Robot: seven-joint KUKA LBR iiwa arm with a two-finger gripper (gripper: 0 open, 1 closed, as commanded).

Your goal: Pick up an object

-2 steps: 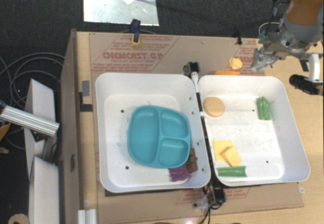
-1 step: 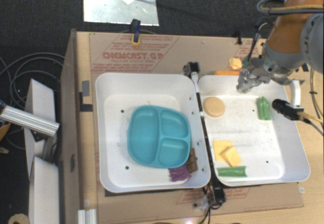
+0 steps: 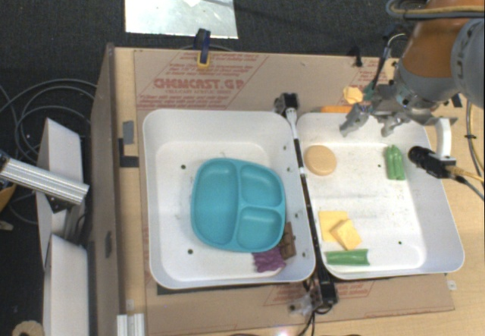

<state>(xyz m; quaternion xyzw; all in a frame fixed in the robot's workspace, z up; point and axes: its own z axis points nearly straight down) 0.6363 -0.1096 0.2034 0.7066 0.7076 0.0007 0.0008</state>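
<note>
My gripper (image 3: pixel 373 124) hangs over the far edge of the right bin (image 3: pixel 436 228), its two grey fingers spread apart with nothing between them. Below and left of it lies a round tan cookie-like piece (image 3: pixel 320 160). A green block (image 3: pixel 394 162) lies to the gripper's lower right. Near the bin's front sit two yellow cheese-like wedges (image 3: pixel 340 229) and a flat green bean-like piece (image 3: pixel 345 256).
The left bin (image 3: pixel 170 137) holds a teal divided plate (image 3: pixel 238 204), with a purple piece (image 3: pixel 267 260) and a brown piece (image 3: pixel 289 243) by its front corner. Yellow (image 3: pixel 352 94) and orange (image 3: pixel 334 108) items lie on the cardboard behind the right bin. A black cylinder (image 3: pixel 426 159) juts over the right bin.
</note>
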